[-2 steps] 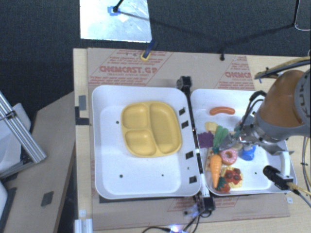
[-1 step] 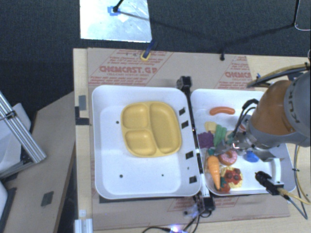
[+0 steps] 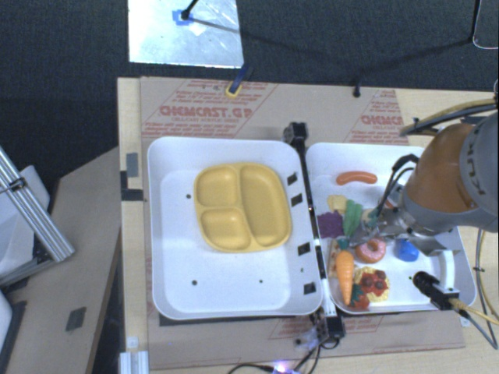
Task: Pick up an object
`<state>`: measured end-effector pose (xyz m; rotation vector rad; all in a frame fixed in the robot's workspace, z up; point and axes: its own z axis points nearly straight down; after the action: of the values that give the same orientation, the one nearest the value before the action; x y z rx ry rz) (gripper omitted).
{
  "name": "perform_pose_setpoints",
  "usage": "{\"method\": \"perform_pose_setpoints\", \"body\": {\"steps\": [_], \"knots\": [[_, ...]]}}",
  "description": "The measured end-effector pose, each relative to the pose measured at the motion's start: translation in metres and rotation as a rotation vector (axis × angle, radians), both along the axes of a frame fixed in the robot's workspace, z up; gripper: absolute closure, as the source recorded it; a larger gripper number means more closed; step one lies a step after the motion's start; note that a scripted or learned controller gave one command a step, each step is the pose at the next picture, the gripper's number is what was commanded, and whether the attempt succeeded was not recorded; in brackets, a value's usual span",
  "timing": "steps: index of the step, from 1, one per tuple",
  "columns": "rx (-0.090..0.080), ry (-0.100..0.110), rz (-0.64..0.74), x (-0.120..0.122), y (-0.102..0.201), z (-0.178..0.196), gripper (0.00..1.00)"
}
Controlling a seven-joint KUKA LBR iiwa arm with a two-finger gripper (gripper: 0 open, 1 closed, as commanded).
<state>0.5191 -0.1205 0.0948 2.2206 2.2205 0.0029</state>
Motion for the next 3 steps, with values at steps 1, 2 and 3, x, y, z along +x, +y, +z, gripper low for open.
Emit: {"method": "perform_pose_setpoints", "body": {"steps": [1, 2, 3], "knots": [[-0.002, -0.004, 0.003, 0.003, -0.004, 0.064, 1.0], [-0.002, -0.006, 0.005, 0.012, 0.001, 0.123, 1.0], [-0.001, -0.001, 0.004, 0.013, 0.002, 0.13, 1.0]]}}
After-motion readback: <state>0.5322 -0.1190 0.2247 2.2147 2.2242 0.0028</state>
